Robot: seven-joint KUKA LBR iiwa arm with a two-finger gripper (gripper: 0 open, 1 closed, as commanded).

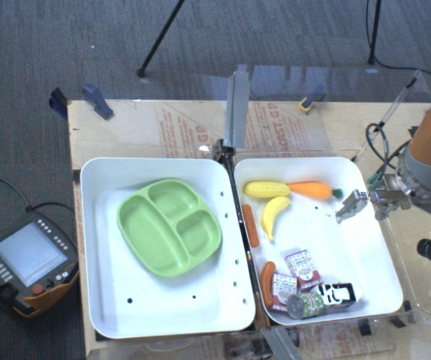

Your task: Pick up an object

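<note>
We list in the right bin (366, 265): corn (266, 190), carrot (311, 190), banana (273, 214), two sausages (251, 226), two red packets (299, 263), a can (304, 304) lying sideways, a black-white box (339, 294).

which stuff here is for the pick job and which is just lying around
For the job:
pincer
corn cob
carrot
banana
two sausages
can
small packets

Lying about:
green divided plate
handheld control pendant
blue clamp
tripod legs
</note>
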